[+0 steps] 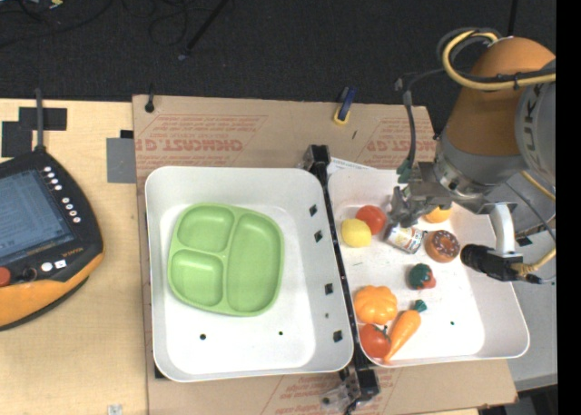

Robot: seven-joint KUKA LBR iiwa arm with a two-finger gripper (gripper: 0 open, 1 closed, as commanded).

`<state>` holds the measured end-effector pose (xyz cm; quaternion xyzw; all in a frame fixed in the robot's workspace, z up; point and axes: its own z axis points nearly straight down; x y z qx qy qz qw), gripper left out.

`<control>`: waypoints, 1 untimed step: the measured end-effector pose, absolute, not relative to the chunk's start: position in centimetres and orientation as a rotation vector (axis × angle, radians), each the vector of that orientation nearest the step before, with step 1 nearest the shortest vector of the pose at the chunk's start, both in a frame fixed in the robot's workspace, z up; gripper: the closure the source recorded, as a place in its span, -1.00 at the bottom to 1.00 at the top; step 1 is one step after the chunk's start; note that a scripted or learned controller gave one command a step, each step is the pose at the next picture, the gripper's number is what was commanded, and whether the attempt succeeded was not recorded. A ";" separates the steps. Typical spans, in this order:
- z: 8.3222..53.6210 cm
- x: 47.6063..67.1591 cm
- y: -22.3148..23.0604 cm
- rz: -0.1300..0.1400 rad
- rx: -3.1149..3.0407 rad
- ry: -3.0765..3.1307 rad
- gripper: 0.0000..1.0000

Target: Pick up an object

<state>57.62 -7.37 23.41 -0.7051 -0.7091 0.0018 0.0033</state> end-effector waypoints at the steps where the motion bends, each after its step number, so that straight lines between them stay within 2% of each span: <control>1: 23.4 59.3 -2.8 0.006 -2.212 -2.223 1.00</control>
